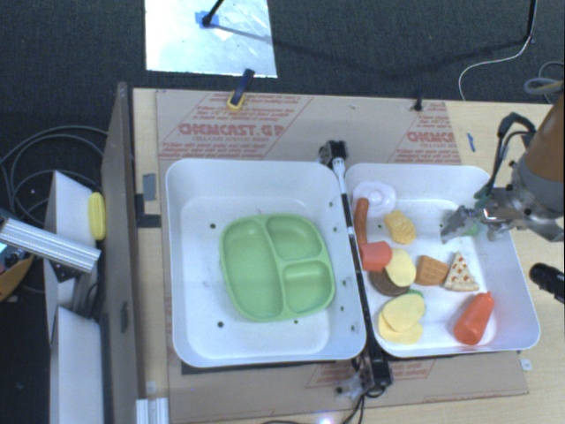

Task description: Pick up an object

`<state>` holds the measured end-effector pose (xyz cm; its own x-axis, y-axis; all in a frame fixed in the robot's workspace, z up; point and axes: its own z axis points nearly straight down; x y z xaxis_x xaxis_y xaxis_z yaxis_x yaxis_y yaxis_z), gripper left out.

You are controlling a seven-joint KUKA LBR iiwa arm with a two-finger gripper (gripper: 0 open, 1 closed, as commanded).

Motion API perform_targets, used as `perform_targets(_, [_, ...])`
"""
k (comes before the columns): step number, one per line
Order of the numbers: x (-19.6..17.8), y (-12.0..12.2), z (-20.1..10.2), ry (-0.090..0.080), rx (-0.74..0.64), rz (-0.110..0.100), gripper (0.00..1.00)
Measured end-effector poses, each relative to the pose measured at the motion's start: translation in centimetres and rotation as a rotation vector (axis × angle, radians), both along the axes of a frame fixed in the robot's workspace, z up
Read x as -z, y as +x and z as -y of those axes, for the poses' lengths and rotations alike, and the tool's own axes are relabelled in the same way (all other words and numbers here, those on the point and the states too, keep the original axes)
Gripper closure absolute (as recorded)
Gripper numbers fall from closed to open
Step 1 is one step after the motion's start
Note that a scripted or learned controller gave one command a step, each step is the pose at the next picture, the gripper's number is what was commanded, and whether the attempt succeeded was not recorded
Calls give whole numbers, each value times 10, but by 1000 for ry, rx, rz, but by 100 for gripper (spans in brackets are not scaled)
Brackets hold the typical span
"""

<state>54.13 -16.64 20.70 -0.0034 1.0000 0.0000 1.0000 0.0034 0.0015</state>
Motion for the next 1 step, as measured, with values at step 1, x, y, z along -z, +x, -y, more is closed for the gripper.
perform_targets(1, [123,-24,-22,3,1,-8,0])
